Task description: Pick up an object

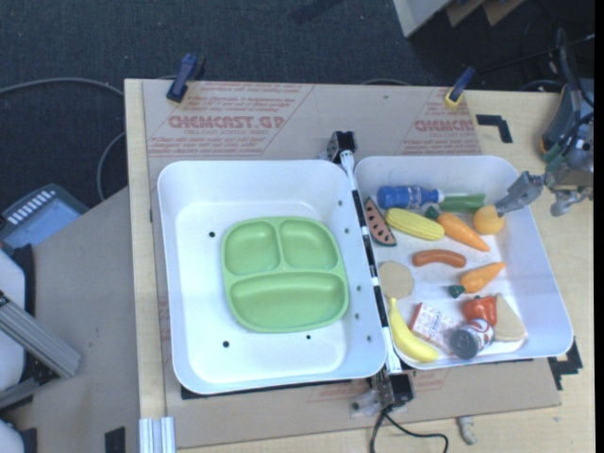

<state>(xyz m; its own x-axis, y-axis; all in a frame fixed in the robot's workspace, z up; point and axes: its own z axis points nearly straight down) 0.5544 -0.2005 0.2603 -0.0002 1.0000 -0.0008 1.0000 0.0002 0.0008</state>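
The right bin (543, 253) holds several toy foods: a blue bottle (408, 196), corn (413, 223), a carrot (462, 232), a yellow fruit (488, 220), a sausage (439, 258), a watermelon slice (377, 223), a banana (408, 333) and a grey can (462, 343). My gripper (542, 198) hangs over the bin's far right rim, just right of the yellow fruit. Its fingers are spread, one grey fingertip (519, 194) pointing toward the fruit, and nothing sits between them.
The left bin (189, 253) carries a green divided plate (283, 274). A black clamp (342, 144) joins the bins at the back. A blue clip (181, 75) and a yellow-blue clip (460, 87) grip the cardboard's far edge.
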